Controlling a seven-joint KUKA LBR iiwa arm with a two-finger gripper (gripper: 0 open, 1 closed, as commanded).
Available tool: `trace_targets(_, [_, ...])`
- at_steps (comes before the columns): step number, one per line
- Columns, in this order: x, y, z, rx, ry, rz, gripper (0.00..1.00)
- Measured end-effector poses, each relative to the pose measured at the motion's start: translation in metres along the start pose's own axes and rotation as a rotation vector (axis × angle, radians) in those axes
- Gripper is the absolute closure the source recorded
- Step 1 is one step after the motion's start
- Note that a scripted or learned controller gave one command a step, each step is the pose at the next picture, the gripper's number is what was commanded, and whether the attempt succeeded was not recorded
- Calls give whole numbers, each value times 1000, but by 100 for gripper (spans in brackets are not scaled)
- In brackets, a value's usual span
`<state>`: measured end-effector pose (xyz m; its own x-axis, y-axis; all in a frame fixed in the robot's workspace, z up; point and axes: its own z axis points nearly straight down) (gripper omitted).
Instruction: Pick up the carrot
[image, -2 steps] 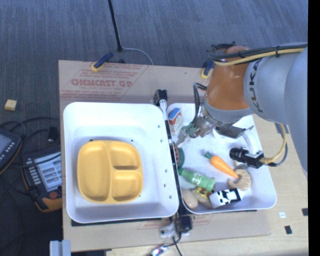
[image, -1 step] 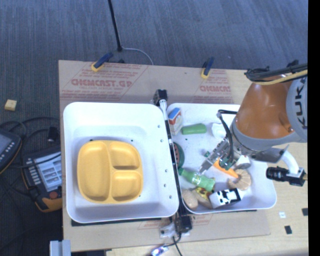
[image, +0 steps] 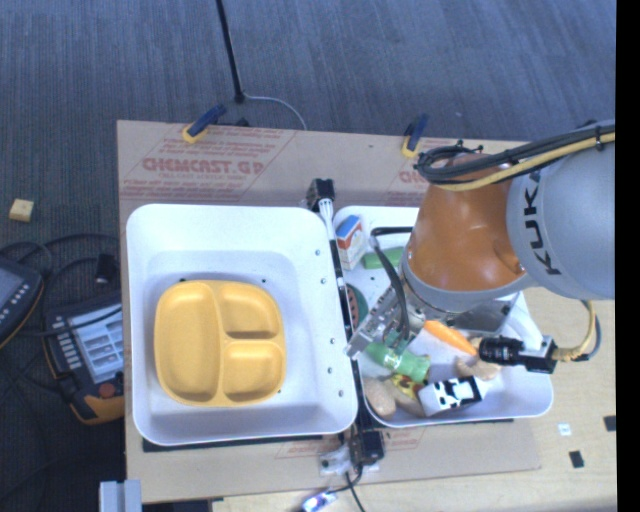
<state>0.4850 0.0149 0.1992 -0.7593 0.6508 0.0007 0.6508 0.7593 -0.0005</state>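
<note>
**Bench inventory, as seen from above**

1. Board: brown cardboard w/ red print, lies under both bins. Two clamps on its far edge, one blue/yellow, one yellow.
2. L bin: white, shallow. Contains a tray, yellow, 3 compartments, flat on the bin floor, approx. central.
3. R bin: white, touching the L bin along the middle seam. Cluttered, and much of it is covered by the arm.
4. Arm: grey w/ orange band, enters from the right and hangs low over the R bin.
5. Gripper: metal, at the R bin's left side near the seam, down among the clutter. Open or closed: can't tell, the view is too crowded. Nothing is seen held.
6. Carrot: orange, lying slantwise in the R bin, approx. mid-bin toward the near side. It's just right of the gripper, and its upper end is tucked under the arm's edge. Not in the gripper.
7. Bottle: green, on its side, just below the gripper and left of the carrot.
8. Block: black/white patches, near the bin's front wall, below the carrot.
9. Tan lump: at the front-left corner of the R bin, beside the block. ID unclear.
10. Carton: small, white/blue/red, in the far-left corner of the R bin, well apart from the carrot.
</note>
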Motion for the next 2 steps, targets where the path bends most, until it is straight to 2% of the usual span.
trace_targets(1, [-96,22,15,-1,-2,-415,100])
trace_targets(2, [-96,23,15,-1,-2,-416,0])
